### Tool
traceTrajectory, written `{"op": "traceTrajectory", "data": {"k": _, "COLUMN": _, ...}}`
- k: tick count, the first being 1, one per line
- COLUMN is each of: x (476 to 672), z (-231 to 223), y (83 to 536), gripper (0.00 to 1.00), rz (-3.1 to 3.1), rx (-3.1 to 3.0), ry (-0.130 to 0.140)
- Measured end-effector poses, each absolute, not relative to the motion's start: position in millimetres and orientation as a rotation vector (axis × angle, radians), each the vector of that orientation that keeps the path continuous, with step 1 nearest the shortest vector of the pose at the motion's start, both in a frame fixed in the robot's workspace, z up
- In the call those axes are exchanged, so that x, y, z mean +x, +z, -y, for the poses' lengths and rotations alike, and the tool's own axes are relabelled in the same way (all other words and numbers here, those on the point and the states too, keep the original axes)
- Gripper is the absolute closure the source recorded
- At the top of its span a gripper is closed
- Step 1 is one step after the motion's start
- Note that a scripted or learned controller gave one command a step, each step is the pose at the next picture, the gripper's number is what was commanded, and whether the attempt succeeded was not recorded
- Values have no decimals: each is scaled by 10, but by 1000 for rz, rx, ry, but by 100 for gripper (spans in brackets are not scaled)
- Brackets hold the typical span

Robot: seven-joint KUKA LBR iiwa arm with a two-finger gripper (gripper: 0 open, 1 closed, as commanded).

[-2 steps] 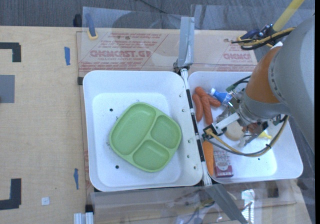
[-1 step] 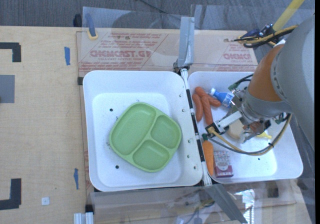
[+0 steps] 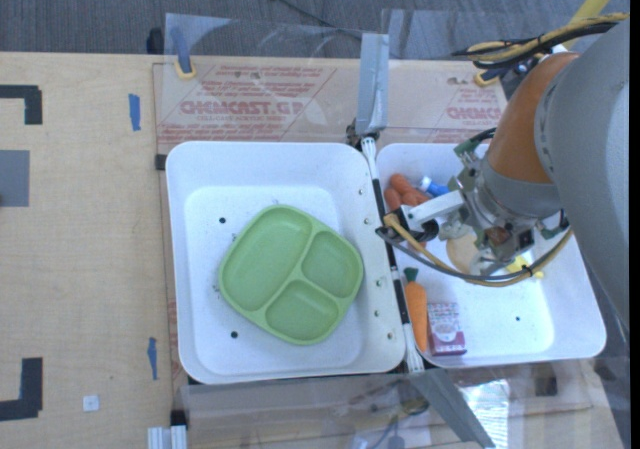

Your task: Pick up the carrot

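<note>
The carrot (image 3: 415, 311) is a small orange piece with a green top. It lies lengthwise against the left wall of the right bin (image 3: 570, 322), near the front. The arm reaches in from the right and its wrist hangs over the middle of that bin. The gripper (image 3: 487, 243) is low in the bin, behind and to the right of the carrot, a short way from it. The wrist and cables hide its tip, and something pale sits under it.
A pink packet (image 3: 447, 328) lies just right of the carrot. Reddish-orange items (image 3: 403, 190) and a small blue thing (image 3: 431, 183) sit at the right bin's back left. The left bin (image 3: 200, 187) holds a green divided plate (image 3: 292, 274).
</note>
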State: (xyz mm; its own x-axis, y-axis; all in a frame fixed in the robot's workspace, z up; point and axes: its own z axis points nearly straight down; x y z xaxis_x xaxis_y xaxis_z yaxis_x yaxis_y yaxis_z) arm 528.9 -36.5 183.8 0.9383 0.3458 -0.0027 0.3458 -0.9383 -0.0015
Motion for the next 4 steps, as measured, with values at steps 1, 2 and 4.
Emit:
{"op": "traceTrajectory", "data": {"k": 1, "x": 5289, "z": 364, "y": 1838, "gripper": 0, "rz": 552, "rx": -3092, "ry": 5}}
{"op": "traceTrajectory", "data": {"k": 2, "x": 5162, "z": -151, "y": 1837, "gripper": 0, "rz": 324, "rx": -3122, "ry": 8}}
{"op": "traceTrajectory", "data": {"k": 4, "x": 4784, "z": -77, "y": 1837, "gripper": 0, "rz": 311, "rx": -3123, "ry": 10}}
